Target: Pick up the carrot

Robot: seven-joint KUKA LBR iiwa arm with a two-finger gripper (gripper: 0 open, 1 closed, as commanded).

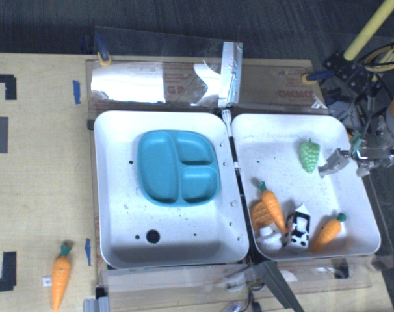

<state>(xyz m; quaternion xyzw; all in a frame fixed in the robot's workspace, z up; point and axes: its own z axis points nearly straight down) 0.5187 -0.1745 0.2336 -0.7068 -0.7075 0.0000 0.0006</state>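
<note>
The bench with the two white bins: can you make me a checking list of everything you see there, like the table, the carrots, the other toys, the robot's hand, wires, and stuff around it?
Surface: wooden bench bearing left bin and right bin side by side.
Job's things: three carrots; one mid right bin, one near its lower right corner, one on the bench outside the bins.
Clutter: blue divided plate in left bin; green grape bunch and black-and-white toy in right bin.
Grippers: gripper over the right bin's right side, beside the grapes, holding nothing visible.
Cables: tangle at upper right.
Surroundings: foil-like sheet behind the bins; yellow pole.
</note>
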